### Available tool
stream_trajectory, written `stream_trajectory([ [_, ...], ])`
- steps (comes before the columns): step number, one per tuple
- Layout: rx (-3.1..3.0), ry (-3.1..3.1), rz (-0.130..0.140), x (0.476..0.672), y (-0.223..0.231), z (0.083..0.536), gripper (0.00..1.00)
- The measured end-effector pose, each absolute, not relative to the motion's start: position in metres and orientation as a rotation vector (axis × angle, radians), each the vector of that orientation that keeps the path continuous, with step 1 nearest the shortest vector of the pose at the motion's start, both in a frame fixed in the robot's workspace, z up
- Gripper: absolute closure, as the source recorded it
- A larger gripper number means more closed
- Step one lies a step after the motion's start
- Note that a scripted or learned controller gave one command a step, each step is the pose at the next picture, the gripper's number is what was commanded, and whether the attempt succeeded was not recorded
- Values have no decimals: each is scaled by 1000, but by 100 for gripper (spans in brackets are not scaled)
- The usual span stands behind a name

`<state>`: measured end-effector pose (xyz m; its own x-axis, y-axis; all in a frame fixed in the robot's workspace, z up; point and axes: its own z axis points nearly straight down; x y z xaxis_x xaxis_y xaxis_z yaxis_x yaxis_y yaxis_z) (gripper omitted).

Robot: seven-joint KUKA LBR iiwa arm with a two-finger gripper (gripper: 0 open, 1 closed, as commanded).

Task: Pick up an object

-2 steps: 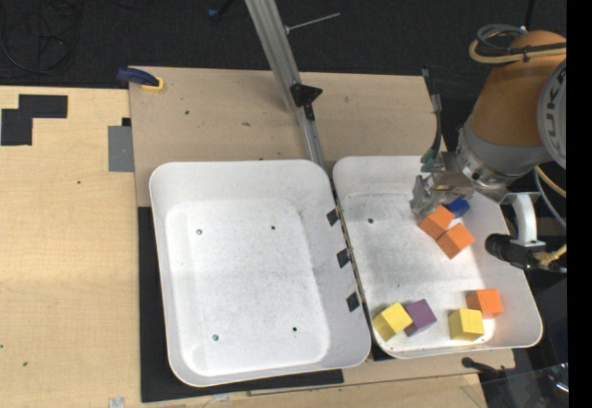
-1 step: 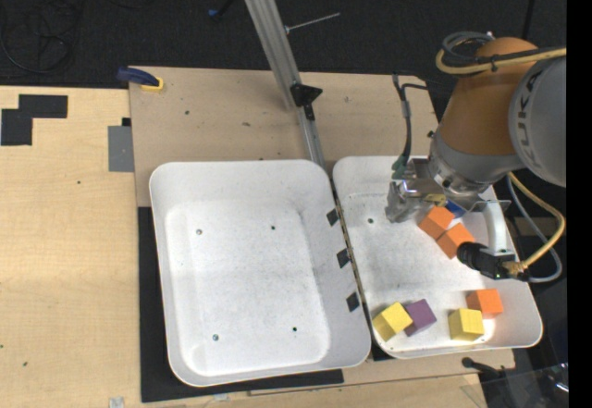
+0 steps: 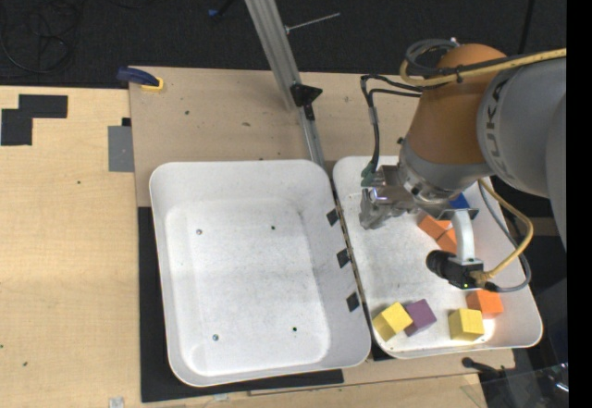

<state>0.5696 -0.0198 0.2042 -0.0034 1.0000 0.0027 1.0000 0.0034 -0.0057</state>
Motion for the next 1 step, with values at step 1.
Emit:
stream_trajectory([
  [1,-2213,-2221,3,560,22,210,100],
])
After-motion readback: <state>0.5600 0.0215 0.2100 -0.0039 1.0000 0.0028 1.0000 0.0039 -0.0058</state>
